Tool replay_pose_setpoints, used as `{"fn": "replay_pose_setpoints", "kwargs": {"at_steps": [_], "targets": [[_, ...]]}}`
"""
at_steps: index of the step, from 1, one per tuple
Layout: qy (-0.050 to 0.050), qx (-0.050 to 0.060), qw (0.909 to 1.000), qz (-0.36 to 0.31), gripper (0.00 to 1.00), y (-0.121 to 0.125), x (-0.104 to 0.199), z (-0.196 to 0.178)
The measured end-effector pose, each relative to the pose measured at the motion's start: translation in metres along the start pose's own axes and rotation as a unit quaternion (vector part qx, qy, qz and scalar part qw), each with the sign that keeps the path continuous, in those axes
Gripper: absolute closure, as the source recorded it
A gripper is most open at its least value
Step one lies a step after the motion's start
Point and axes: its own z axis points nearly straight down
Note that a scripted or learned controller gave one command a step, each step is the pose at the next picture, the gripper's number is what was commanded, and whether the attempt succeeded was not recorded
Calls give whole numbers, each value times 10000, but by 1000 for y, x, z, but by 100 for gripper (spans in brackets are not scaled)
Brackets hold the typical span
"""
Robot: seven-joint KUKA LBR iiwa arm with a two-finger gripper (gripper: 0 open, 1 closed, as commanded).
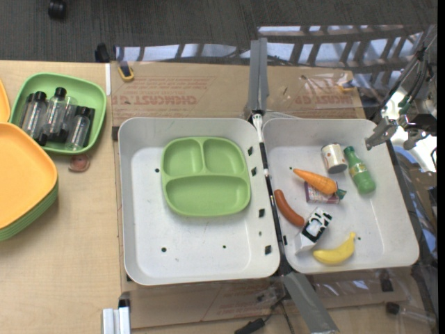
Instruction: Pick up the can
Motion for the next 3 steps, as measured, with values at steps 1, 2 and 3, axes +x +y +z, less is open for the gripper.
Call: {"fn": "replay_pose_setpoints", "kwargs": {"at_steps": [1,2,3], "targets": [[-3,-4,10000,-23,0,73,56,92],[-5,-9,9996,-285,0,74,50,163],[-14,-14,9995,-302,100,74,50,153]]}}
